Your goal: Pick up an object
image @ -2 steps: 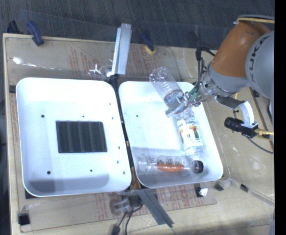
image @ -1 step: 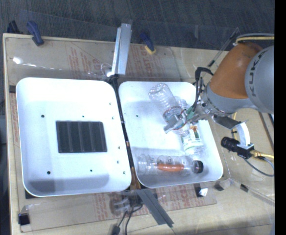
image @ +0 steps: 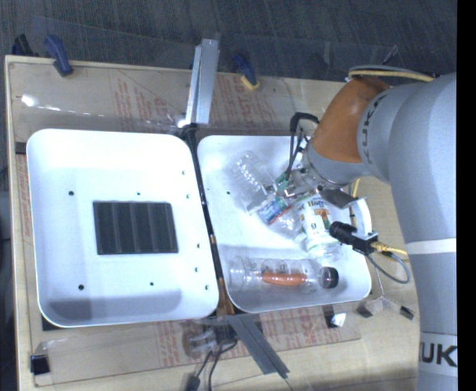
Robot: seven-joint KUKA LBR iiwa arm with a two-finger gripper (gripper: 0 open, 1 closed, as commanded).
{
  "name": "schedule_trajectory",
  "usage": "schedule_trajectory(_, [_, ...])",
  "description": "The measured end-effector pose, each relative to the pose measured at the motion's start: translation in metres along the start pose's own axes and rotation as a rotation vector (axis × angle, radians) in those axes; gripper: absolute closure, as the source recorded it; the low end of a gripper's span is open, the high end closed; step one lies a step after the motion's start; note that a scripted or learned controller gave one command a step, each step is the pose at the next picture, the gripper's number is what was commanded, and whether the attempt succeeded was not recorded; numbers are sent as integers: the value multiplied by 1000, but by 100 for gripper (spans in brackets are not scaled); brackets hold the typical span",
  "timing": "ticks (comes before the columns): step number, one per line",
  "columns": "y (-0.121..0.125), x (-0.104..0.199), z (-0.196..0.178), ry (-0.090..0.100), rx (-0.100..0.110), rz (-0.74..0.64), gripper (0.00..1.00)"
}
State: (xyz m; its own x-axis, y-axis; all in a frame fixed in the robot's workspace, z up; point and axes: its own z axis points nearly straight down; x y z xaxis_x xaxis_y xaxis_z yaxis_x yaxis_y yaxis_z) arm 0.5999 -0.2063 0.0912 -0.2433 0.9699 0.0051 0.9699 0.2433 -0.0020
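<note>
- The objects to be picked lie in the right-hand white bin [image: 222, 218]: a clear crumpled plastic bottle [image: 250, 172] near its upper middle, a white bottle with a printed label [image: 315, 226] toward its right side, and a clear bottle holding something orange [image: 275, 275] lying on its side along the bin's lower edge.
- Between the crumpled bottle and the white bottle we see a small jumble of clear wrapping with red and blue marks [image: 275, 212]; we cannot tell what it is.
- We see the grey arm [image: 421, 161] reaching in from the right, with its orange band [image: 340, 125] above the wrist.
- The end effector [image: 291, 187] sits low over the right bin, just above the jumble and beside the white bottle's top. We cannot tell whether it is open, closed or gripping anything.
- The left-hand white bin [image: 59, 218] sits just beside the right one, and we see a dark ribbed rectangular block [image: 135, 227] lying flat near its middle.
- Both bins rest on a pale wooden surface [image: 99, 96], with blue clamps [image: 57, 53] along its far edge.
- A grey metal bar [image: 203, 80] stands at the far end of the gap between the two bins.
</note>
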Motion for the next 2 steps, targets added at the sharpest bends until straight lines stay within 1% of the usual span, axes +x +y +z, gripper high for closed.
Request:
schedule_trajectory(1, [0,-1,-11,-3,1,-2,100])
schedule_trajectory(2, [46,27,-82,0,12,81,100])
